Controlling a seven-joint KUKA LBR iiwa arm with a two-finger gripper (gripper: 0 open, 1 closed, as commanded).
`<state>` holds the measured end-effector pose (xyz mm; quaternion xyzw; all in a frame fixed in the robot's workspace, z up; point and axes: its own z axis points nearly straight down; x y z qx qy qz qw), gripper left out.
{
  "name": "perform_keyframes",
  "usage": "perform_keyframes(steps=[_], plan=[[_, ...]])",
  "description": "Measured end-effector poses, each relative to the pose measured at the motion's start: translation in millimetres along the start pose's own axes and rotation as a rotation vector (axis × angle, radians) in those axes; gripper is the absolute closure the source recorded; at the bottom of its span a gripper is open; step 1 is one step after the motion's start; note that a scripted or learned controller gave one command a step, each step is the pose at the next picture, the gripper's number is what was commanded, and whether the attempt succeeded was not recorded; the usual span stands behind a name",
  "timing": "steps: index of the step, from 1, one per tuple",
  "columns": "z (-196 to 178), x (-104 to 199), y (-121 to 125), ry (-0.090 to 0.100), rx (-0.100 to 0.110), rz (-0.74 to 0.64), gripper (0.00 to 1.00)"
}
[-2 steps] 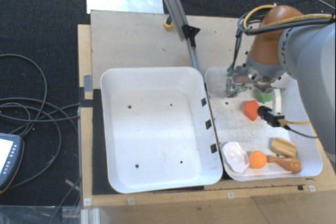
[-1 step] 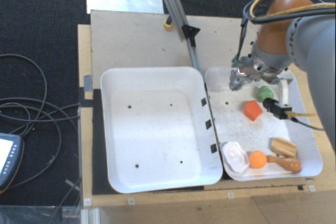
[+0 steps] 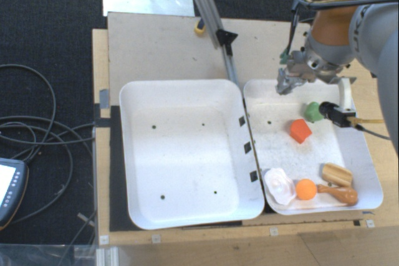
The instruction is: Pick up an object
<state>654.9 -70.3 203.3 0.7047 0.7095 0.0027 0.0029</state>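
A grey robot arm reaches in from the right of the frame, its gripper (image 3: pixel 285 85) poised over the upper left corner of the right bin (image 3: pixel 262 134); whether it is spread or pressed together cannot be told from this angle, and nothing shows in its grasp. The likeliest targets lie below and to its right: a green ball (image 3: pixel 312 111) near the bin's upper right, and a red block (image 3: pixel 300 131) just below it. A clean pick would call for centring squarely over one piece before descending, well apart from its neighbour. The right bin holds five things: one green ball, one red block, one orange ball (image 3: pixel 305 189), one white lump (image 3: pixel 278 185) and one wooden mallet (image 3: pixel 337 182). The left bin (image 3: pixel 187 152) lies beside it.
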Motion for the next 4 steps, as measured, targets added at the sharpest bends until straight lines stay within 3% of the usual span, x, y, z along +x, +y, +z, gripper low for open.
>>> perform_keyframes(steps=[1, 3, 4], plan=[[-53, 0, 2, -0.001, -0.001, 0.001, 1.00], [-29, 89, -49, 0.002, 0.010, -0.002, 1.00], [-38, 131, -71, 0.003, 0.009, -0.003, 1.00]])
